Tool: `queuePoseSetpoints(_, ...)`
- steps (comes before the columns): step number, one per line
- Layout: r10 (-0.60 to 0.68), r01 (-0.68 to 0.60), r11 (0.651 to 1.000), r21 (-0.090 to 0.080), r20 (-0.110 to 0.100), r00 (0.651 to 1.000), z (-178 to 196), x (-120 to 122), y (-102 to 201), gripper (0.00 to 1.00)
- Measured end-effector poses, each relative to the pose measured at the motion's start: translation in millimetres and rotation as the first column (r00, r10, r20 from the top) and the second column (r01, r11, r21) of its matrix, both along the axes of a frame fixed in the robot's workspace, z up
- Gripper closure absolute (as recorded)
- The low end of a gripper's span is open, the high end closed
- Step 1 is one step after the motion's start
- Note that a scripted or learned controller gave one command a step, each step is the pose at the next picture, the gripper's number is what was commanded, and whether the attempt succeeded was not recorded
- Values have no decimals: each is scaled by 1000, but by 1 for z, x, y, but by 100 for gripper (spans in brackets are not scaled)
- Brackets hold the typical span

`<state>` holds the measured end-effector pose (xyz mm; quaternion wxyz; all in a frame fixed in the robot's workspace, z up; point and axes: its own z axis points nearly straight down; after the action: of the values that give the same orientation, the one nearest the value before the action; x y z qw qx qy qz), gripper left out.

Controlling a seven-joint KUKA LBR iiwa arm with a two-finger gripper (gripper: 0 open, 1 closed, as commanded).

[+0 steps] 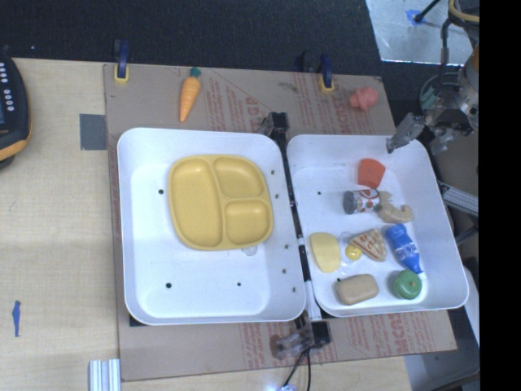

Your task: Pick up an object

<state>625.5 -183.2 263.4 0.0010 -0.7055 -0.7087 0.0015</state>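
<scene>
Gripper (400, 141): over the right bin's (440, 218) far rim, jaw state unclear | red block (371, 172): nearest you, likely light, rigid | pinch its flat sides.

right bin (440, 187) | toys clustered | green ball (406, 285) at corner

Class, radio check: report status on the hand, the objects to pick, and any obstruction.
Hand at right bin's far edge, holding nothing. Toys untouched in bin; red block nearest. Nothing in the way.

Grey metal tool (404, 133), dark finger, cables looped above, silvery wrist hardware
</scene>
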Motion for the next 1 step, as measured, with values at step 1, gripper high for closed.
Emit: queuePoseSetpoints(1, 4, -4, 1000, 3, -11, 1000, -160, 3, 17, 0)
